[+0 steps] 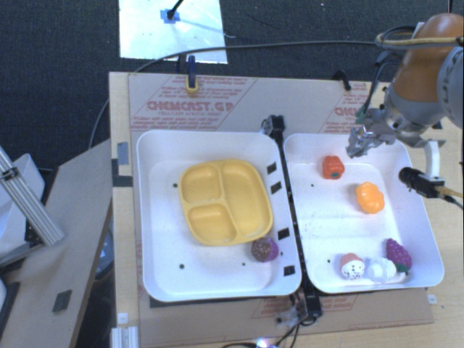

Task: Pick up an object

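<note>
Camera view, upper right: my hand (359, 142) hovers beside the red pepper (333, 167); I cannot tell its spread. Approach step; next, lower over it.

- The right bin (417, 216) has bare floor through its middle and near left.
- Toys crowd its near right corner (373, 267).
- The yellow tray (223, 201) takes up most of the left bin (156, 216).

Even overhead light, soft shadows, slightly grainy, mildly blurred
</note>
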`<control>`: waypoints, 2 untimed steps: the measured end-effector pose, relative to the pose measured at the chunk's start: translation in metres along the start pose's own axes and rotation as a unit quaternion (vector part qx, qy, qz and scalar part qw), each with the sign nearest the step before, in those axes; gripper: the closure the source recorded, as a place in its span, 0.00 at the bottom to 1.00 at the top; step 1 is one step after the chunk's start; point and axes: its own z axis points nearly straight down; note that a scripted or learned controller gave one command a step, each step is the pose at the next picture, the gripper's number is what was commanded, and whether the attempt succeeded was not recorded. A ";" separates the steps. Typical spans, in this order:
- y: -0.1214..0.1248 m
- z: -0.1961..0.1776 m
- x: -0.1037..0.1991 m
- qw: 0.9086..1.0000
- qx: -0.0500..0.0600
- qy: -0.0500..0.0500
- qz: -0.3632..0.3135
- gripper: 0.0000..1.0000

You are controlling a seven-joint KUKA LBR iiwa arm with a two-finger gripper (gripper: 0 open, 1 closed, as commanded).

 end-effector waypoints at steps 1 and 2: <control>-0.002 -0.064 -0.003 1.000 0.000 0.000 0.000 1.00; -0.001 -0.050 0.047 1.000 0.003 0.001 -0.002 1.00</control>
